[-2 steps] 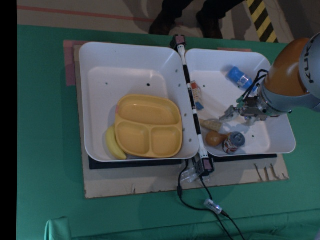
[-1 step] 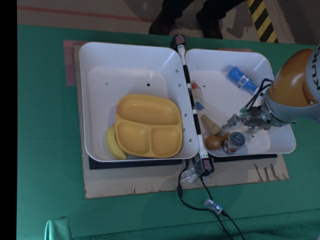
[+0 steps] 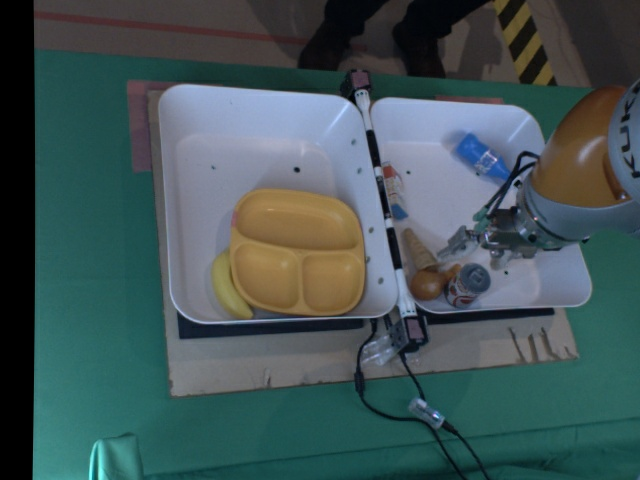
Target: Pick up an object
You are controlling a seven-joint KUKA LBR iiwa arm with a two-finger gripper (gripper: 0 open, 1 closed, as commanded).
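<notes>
Your claw hangs low in the right bin — whether it is released or clenched, you cannot tell from this angle. Just beside it lie a small can, a brown ball and a cone. A blue bottle sits further back.

Light falls evenly from overhead, bright on the two white bins – their floors nearly washed out – while the far floor lies in dim shadow, and the whole picture is soft, slightly blurred and grainy.
</notes>
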